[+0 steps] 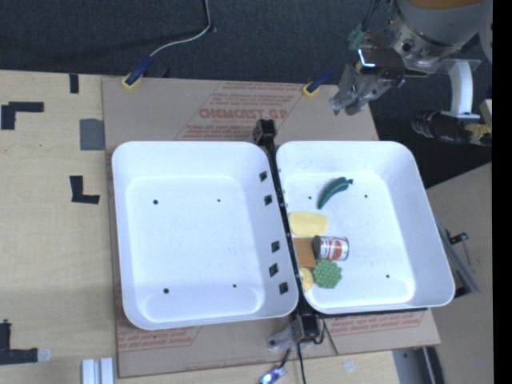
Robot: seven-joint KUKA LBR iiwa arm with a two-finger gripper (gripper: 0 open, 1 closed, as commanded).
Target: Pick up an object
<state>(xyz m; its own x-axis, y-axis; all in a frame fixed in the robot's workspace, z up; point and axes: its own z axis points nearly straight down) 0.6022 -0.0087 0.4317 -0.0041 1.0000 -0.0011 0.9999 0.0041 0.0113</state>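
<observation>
The right bin (400, 174) holds a green chili pepper (334, 190), a yellow flat piece (307, 223), a small red and silver can (330, 249) lying on its side, a brown block (303, 251) and a green broccoli-like piece (326, 274). These sit along the bin's left side and near its front. My gripper (350, 98) hangs high above the cardboard behind the right bin's far edge, apart from all objects. Nothing shows between its fingers.
The left bin (192, 230) stands beside the right one, joined by a black clip strip (276, 222). Both rest on a cardboard sheet (232, 114) with blue and yellow clamps (138, 74) at its back. A white cable (192, 34) trails behind.
</observation>
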